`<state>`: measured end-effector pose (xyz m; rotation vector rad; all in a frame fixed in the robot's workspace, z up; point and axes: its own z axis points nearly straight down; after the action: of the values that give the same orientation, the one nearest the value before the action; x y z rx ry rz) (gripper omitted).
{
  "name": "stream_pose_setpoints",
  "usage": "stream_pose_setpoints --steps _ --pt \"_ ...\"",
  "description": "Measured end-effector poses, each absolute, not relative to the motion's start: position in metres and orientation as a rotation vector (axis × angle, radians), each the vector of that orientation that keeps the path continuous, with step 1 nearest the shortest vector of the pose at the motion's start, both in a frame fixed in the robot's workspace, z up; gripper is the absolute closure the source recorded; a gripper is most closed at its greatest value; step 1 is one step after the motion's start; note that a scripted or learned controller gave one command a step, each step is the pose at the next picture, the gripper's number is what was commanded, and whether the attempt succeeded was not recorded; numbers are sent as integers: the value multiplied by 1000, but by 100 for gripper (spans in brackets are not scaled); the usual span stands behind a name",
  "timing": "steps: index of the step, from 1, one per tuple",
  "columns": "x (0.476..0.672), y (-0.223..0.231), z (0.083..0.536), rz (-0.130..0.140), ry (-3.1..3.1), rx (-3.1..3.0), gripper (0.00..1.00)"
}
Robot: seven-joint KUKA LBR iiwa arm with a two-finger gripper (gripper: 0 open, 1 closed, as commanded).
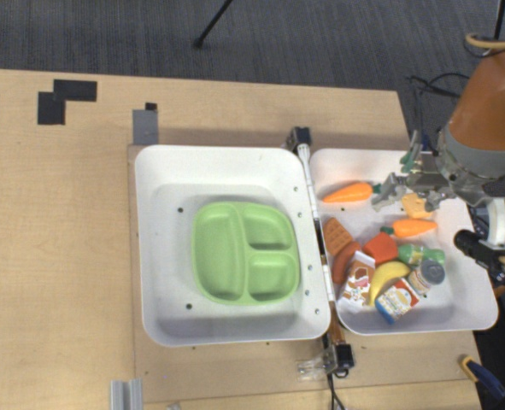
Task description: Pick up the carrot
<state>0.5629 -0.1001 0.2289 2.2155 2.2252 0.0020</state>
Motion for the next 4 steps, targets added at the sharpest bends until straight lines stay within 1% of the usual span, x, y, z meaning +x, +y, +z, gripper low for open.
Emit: stream_pose_setpoints --steps 1,2,3,4 --pt "586 -159 200 2 2453 1957 0" --pt "583 -175 88 2 2473 1932 0" --pt "584 -174 99 6 2473 1928 100" --pt "605 -122 202 5 2362 2064 100"
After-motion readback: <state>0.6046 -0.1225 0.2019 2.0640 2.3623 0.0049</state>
